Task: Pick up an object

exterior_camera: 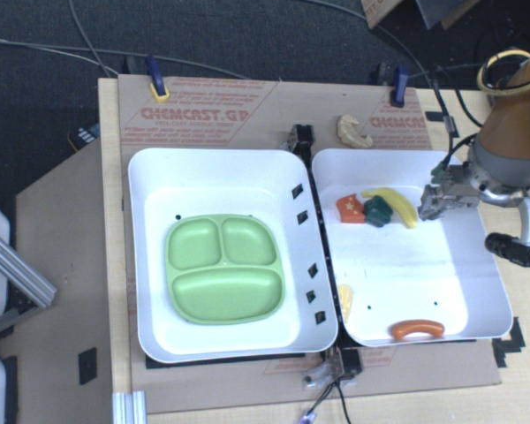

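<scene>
Plainly, the gripper [431, 203] hovers at the right bin's [477, 325] three o'clock side, just right of the banana [396, 203]; whether its fingers are open I cannot tell. Better to centre over the banana before descending, clear of the green piece [377, 211].

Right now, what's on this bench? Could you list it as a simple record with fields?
left bin: holds a green divided plate
right bin: yellow banana, red block, dark green item, orange piece near the front rim
gripper: over the right bin, just right of the banana
behind the bins: a beige object on the board
</scene>
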Robot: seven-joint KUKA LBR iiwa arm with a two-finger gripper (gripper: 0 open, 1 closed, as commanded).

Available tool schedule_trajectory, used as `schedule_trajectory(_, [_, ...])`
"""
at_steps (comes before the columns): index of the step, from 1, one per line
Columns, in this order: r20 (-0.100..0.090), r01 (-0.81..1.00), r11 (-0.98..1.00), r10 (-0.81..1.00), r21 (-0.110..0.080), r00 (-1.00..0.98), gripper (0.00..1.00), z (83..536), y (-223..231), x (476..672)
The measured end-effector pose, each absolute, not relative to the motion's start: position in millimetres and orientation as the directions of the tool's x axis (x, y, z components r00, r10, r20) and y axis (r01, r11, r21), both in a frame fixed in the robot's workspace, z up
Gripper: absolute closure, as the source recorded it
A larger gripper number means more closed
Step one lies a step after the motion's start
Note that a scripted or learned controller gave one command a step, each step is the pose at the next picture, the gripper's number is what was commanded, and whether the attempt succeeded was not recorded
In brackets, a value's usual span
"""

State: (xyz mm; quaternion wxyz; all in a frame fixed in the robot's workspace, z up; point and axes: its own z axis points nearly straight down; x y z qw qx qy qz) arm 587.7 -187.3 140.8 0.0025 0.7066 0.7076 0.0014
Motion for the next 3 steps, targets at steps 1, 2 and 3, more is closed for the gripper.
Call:
schedule_trajectory(1, [-0.002, 1.0, 0.001, 1.0, 0.008, -0.001, 1.0, 205.7, -185.1, 590.7])
schedule_trajectory(2, [-0.002, 1.0, 0.002, 1.0, 0.009, -0.002, 1.0, 269.7, -180.4, 595.8])
schedule_trajectory(3, [0.002, 1.0, 0.005, 1.0, 0.0, -0.005, 1.0, 272.9, -127.6, 596.1])
